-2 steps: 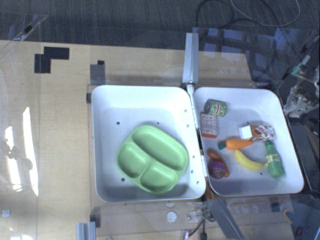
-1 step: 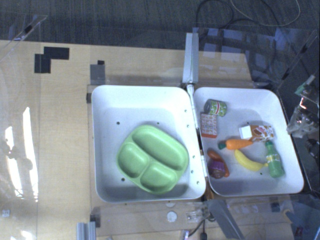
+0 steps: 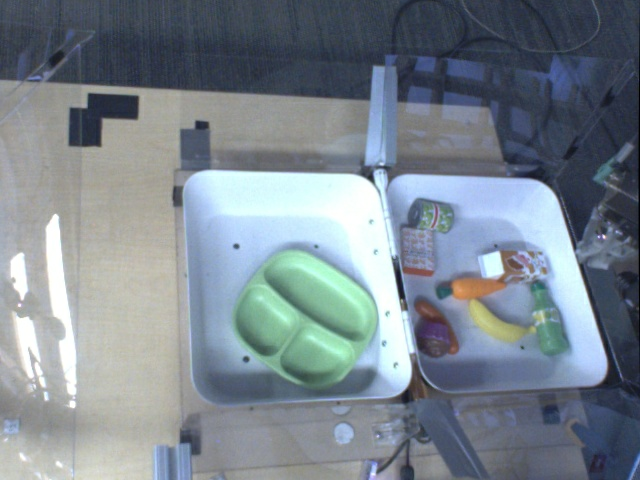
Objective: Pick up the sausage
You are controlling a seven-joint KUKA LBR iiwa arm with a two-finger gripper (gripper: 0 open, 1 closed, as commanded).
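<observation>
Jaws-wise I couldn't tell open from shut, since the gripper (image 3: 612,230) was just a blur at the right edge, outside the right bin (image 3: 560,208) and well apart from everything. So I'd call it the approach step, nothing grabbed. The sausage (image 3: 436,330) (the dark reddish lump, best guess) lay at that bin's near-left corner, near the carrot (image 3: 478,288) and banana (image 3: 498,323). The next move needs a reach across and a clean descent. The left bin (image 3: 210,268) held a green divided plate (image 3: 306,316).

Green divided plate (image 3: 305,317), yellow banana (image 3: 498,324), orange carrot (image 3: 477,288), green bottle (image 3: 548,323), white bins (image 3: 215,268).
</observation>
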